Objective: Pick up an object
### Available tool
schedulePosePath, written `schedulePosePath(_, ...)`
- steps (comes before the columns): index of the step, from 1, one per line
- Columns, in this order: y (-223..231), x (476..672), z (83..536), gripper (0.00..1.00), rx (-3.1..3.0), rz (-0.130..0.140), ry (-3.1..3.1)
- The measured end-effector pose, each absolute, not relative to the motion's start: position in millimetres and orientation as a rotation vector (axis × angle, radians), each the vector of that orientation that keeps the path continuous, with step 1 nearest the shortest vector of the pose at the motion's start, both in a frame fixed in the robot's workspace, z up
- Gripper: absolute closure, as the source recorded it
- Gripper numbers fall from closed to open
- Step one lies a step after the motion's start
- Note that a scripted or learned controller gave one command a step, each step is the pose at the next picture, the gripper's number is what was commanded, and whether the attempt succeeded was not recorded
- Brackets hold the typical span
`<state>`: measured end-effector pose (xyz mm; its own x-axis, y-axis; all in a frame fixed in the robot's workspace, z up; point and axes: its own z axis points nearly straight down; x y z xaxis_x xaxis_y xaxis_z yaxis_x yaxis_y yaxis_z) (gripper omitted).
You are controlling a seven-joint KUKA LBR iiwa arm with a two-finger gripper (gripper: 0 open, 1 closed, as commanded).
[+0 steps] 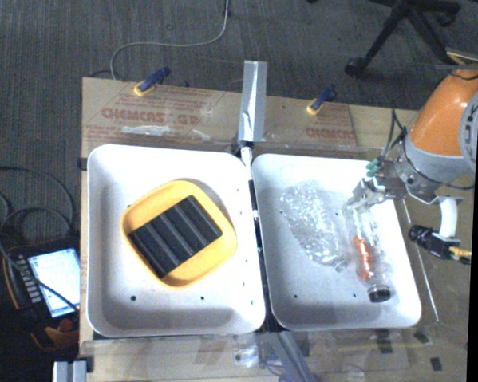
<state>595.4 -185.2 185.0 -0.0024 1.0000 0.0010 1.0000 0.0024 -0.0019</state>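
A yellow tray-like object with a black ribbed top point(179, 232) lies in the left bin point(112, 171). In the right bin point(281, 304) lie a crumpled clear plastic piece point(311, 222) and a clear bottle with an orange label and a black cap point(369, 261). My gripper point(365, 196) hangs over the right bin's upper right part, just above the bottle's top end. Nothing shows between its fingers.
Two blue and yellow clamps point(151, 80) point(321, 99) hold the brown board behind the bins. A metal post point(252, 107) stands between the bins at the back. Cables and a small device point(47, 276) lie on the floor at left.
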Motion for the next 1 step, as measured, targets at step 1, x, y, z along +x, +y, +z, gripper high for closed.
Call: schedulePosePath(1,-184.1,566.2,167.8,0.0,-2.548,0.004,-1.832)
